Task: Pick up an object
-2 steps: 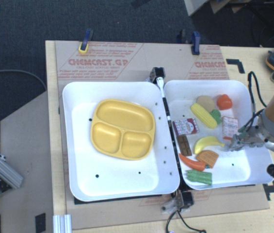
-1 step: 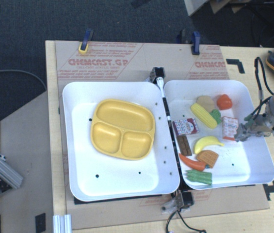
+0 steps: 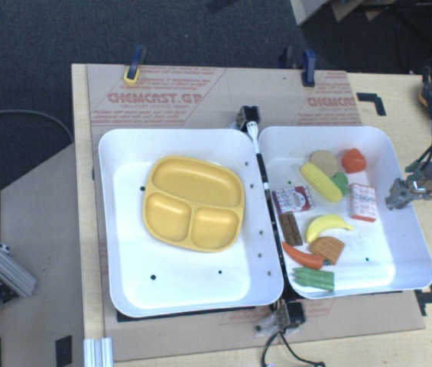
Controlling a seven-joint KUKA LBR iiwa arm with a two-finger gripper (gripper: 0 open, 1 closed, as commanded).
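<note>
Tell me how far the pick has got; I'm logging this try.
Nothing looks done: the banana, corn, tomato and carrot all lie in the right bin. In hand: the hand sits at that bin's right rim, with nothing seen in it. Left: reaching in, gripping one item and lifting it.

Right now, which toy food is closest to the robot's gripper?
The red-and-white packet, lying at the right of the pile, closest to the gripper. The banana and corn lie further left.
</note>
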